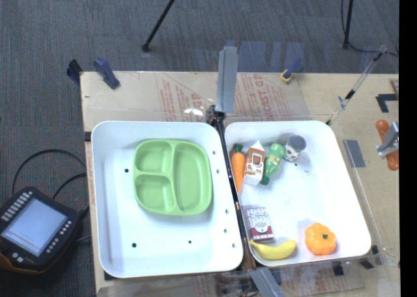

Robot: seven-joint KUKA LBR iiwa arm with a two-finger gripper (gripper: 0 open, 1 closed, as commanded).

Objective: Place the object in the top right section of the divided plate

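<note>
A light green divided plate [173, 176] lies flat in the left bin [117, 224]. It has two small sections on its left side and one long section on its right, and all three hold nothing. The loose objects lie in the right bin [332, 185]. Along that bin's left wall are an orange carrot [238, 167], a small white and orange carton [255, 163] and a green bottle [272, 162]. A grey can [294, 146] lies just behind them.
Near the right bin's front edge are a small red box [258, 223], a yellow banana [273, 249] and an orange pumpkin-like toy [320, 238]. A grey post [227, 81] stands behind the bins. Orange clamp-like parts [389, 142] sit at the bench's right edge.
</note>
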